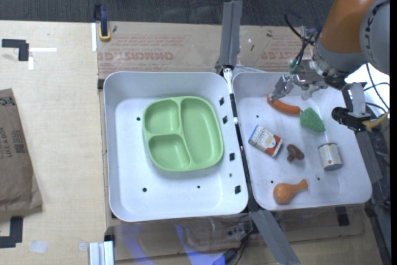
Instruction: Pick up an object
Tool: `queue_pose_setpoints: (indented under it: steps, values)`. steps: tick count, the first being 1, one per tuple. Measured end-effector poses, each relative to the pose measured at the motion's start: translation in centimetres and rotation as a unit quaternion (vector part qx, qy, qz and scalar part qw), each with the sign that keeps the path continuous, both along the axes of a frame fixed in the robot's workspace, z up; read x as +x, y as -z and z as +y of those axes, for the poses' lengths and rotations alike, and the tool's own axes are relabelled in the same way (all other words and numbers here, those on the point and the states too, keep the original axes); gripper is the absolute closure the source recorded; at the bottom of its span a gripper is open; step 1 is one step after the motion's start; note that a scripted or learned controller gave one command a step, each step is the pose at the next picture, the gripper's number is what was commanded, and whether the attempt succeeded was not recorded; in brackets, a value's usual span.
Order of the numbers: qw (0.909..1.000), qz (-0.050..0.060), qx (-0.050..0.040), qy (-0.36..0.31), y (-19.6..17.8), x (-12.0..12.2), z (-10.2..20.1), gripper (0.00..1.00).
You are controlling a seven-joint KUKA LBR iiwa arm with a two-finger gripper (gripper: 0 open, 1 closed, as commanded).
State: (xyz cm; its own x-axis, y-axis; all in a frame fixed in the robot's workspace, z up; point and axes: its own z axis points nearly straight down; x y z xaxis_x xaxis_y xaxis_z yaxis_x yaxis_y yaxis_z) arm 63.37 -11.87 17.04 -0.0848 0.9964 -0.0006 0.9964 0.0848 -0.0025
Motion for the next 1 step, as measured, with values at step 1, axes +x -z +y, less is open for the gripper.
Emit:
queue_pose_setpoints:
  steps: [1]
  values:
    - [0.9997,-0.002,-0.0001,-0.026,7.81,1.64,0.54,0.00]
